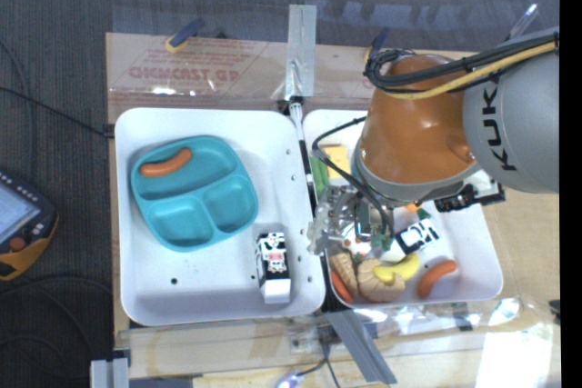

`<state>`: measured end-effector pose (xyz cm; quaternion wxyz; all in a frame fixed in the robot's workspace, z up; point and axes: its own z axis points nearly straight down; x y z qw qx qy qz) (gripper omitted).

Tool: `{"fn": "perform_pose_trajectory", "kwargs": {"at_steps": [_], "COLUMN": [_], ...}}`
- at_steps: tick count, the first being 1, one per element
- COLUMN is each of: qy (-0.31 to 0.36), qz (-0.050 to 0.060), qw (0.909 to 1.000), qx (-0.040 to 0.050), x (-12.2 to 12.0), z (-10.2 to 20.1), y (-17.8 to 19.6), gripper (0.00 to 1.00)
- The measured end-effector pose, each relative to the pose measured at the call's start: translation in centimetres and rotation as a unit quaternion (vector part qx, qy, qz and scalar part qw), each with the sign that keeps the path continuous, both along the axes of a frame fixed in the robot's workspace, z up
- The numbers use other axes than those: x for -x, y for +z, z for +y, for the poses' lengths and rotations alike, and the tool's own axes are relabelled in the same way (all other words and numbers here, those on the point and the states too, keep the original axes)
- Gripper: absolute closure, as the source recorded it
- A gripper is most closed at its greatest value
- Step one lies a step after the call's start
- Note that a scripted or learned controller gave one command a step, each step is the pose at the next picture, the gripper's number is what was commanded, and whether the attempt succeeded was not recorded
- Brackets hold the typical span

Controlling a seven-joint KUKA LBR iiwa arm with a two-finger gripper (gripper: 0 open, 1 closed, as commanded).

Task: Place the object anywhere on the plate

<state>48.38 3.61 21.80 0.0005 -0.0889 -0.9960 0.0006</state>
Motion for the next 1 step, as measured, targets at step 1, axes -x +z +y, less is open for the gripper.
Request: {"fn": "perform_pose_trajectory", "kwargs": {"at_steps": [1], "qy": [0.0], "qz": [0.0], "qw": [1.0], "qx": [-0.0003], "x": [-0.01], "z": [0.02], "y": [0.01], "gripper": [0.0]}}
